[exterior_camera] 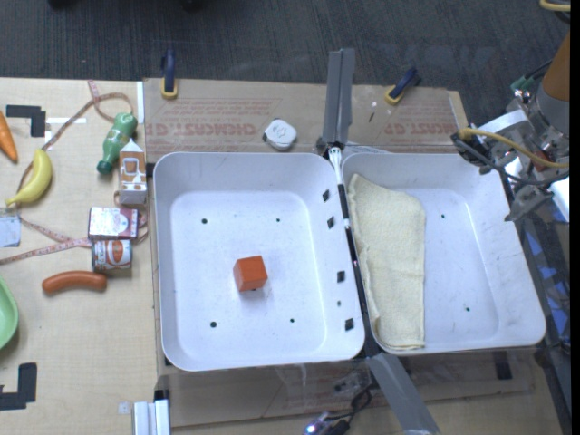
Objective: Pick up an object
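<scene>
Two white bins (pixel 172 243) on cardboard-topped bench (pixel 227 120) (dark carpet (pixel 272 16) beyond)

Arm (pixel 553 107) cut off at right edge; green dish (pixel 5 314) cropped at left

orange block (pixel 250 273) lies in left bin (pixel 181 333); folded towel (pixel 390 261) in right bin (pixel 489 324).

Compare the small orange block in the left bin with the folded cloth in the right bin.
The small orange cube-shaped block is compact and rigid-looking; the pale yellow folded cloth towel is long, flat and soft. The block sits near the middle of the left white bin; the towel lies along the left side of the right white bin. Both rest on a bin floor, apart from the arm.
</scene>
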### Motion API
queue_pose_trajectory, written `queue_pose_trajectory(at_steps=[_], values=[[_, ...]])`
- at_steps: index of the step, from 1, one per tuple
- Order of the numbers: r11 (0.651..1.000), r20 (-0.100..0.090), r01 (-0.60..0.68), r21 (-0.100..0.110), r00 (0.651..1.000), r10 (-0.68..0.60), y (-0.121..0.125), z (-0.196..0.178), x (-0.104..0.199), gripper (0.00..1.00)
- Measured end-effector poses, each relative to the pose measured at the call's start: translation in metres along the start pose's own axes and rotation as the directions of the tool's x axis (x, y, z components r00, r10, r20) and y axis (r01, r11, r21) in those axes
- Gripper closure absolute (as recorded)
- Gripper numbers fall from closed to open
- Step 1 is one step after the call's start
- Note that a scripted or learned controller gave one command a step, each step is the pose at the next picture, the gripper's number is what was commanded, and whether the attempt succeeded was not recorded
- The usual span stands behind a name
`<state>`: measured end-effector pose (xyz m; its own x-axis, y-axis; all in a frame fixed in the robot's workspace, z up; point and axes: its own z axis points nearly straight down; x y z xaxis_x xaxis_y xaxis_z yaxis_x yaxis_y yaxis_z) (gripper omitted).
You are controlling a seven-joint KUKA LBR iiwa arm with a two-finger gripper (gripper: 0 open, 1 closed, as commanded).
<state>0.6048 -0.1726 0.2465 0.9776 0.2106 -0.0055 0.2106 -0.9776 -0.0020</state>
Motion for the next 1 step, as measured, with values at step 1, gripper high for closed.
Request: queue_pose_trajectory(at_steps=[1], values=[[0.998,-0.001,0.059,-0.001,0.998,-0.059,0.049,0.0142,-0.0086,0.0]])
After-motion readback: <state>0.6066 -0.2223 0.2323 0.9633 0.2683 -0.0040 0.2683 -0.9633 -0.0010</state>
